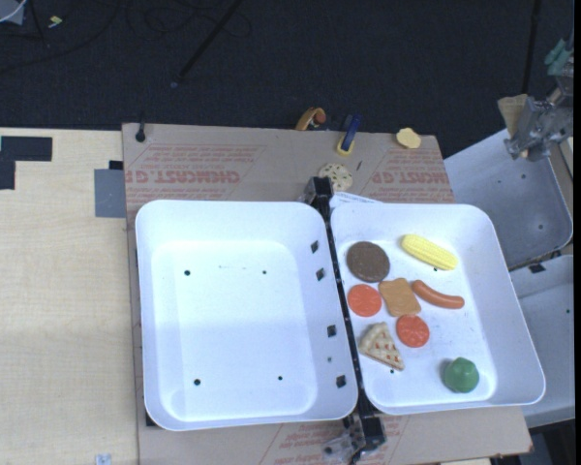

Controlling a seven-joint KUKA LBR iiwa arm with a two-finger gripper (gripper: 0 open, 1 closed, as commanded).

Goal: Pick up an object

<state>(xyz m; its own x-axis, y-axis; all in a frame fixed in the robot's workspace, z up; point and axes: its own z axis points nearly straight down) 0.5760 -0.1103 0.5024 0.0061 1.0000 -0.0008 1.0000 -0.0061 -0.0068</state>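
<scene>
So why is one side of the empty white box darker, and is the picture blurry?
In the camera view, a soft grey shadow covers the lower part of the left bin, while its upper floor looks brighter. The right bin is evenly lit, so the corn and green ball show clearly. The gripper at the right edge looks slightly blurred. There is no strong glare.

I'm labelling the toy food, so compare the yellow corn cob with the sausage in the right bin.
The corn cob is yellow, thick and bumpy; the sausage is orange-red, thin and smooth. The corn cob lies nearer the bin's far edge, the sausage just below it, apart. Both are long, lie flat and slant the same way in the right bin.
</scene>
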